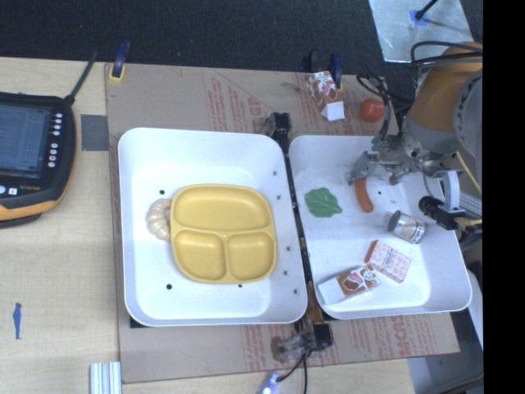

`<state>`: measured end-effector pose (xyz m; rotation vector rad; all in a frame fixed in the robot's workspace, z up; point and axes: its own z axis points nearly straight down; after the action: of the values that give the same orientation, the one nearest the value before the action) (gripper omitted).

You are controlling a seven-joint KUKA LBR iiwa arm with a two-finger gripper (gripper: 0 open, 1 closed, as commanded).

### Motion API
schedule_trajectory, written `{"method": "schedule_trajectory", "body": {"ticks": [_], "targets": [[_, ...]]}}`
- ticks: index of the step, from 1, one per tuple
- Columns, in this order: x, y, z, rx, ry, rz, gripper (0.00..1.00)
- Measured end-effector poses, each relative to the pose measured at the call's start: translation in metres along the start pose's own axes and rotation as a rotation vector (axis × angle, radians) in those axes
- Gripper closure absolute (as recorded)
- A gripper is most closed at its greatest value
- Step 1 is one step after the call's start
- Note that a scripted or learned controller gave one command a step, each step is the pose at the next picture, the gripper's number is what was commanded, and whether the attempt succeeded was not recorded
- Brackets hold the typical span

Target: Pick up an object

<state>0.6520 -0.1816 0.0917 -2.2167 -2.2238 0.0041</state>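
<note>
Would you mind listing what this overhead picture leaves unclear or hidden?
- Gripper: too small and dark against the right bin to tell how it stands relative to the sausage.
- Beige object: partly covered by the yellow divided tray, so its shape is unclear.
- Arm: cut off by the right edge.
- Printing on the small cartons: too small to read.

The two white bins, left (135, 220) and right (443, 290), look like smooth, shiny plastic. The yellow tray (223, 232) looks like smooth plastic with a dull shine. The brown sheet (205, 105) under the bins looks like matt cardboard. The bench top (49, 286) looks like pale wood. The small can (407, 226) looks like shiny metal. The two little packs (373, 271) look like printed paper.
</note>
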Motion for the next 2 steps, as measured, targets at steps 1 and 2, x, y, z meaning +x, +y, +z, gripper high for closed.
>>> {"method": "schedule_trajectory", "body": {"ticks": [1,2], "targets": [[0.036,-0.019,0.000,0.002,0.000,-0.003,0.00],[0.035,-0.019,-0.011,0.004,-0.001,-0.005,1.00]]}}
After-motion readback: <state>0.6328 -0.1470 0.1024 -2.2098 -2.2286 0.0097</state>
